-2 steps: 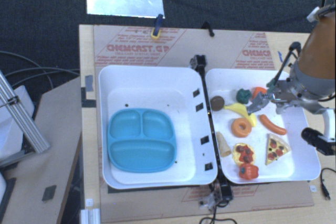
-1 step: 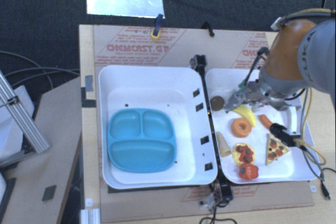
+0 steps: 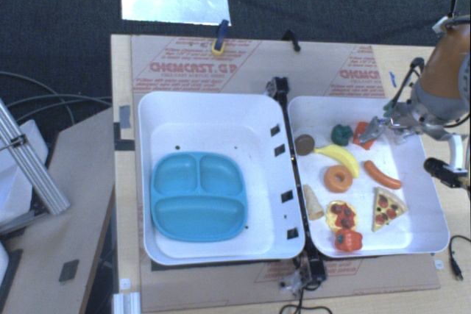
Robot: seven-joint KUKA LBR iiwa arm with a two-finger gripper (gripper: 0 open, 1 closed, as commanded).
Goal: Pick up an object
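Pincer [image 3: 377,127] state unclear, beside red toy [image 3: 361,134]; board [image 3: 193,67] reads "CHEMCAST GP".

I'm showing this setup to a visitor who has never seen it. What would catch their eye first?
Probably the blue divided plate, alone in the left bin. Next, the bright toy food scattered in the right bin: a banana, a donut, a hot dog and a pizza slice. The gripper hangs over that bin's far right corner.
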